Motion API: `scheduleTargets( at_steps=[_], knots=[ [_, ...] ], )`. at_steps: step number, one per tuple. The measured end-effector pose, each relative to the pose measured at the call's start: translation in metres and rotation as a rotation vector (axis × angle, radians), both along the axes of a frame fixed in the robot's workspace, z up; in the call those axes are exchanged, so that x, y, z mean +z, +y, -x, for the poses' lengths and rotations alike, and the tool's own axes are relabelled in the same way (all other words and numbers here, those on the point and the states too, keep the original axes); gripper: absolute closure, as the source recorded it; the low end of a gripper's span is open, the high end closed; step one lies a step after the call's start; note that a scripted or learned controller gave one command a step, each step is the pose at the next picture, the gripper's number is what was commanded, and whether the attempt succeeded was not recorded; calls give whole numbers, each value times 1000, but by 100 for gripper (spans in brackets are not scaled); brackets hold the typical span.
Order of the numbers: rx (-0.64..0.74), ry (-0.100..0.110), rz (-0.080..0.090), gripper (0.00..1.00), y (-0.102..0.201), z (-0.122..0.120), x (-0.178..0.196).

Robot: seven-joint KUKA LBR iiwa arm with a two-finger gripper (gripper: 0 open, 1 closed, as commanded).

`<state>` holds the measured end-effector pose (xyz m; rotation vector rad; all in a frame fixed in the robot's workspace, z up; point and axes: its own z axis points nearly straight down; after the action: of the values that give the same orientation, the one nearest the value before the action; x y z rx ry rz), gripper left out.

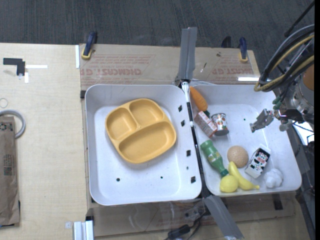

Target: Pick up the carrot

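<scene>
Yellow banana (243, 179) sits at the near edge of the right bin (292, 156). Carrot (199, 100) lies in that bin's far left corner, long axis slanted, green end toward the corner, orange tip pointing inward. Gripper (262, 120) hangs over the bin's right half, well apart from the carrot, fingers spread, grasping nothing. Arm enters from the right.

Pretty sure I'm in a robotics lab: clamps (89, 44) pin cardboard (150, 64) to my surface (40, 114), cables (285, 59) dangling everywhere.
</scene>
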<state>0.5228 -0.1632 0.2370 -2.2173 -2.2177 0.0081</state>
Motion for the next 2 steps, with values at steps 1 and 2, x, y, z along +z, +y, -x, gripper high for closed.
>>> scheduleTargets(
  at_steps=[1, 2],
  knots=[
    [-573, 1, 4, 0, 53, 16, -100],
    [-558, -1, 6, 0, 81, 13, -48]
  ],
)
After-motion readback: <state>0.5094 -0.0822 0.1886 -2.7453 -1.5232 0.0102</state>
